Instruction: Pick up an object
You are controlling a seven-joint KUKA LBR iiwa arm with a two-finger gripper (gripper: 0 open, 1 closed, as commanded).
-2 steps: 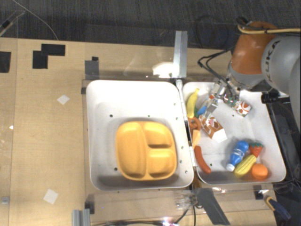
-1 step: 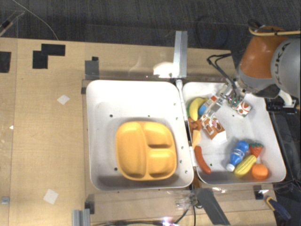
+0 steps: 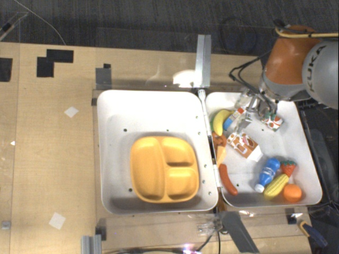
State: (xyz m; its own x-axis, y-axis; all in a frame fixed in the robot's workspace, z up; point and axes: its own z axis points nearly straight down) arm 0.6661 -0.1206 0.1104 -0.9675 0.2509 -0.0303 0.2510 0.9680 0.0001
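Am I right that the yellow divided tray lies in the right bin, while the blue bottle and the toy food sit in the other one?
Not quite: the camera view shows the yellow divided tray in the left bin. The blue bottle and the toy food are in the right bin.

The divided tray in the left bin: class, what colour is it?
The divided tray is plain yellow, seen clearly in the camera view.

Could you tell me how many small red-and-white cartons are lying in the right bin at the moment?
2. One carton lies near the middle of the right bin; the other carton sits toward its back, just right of the tool. The arm may hide more.
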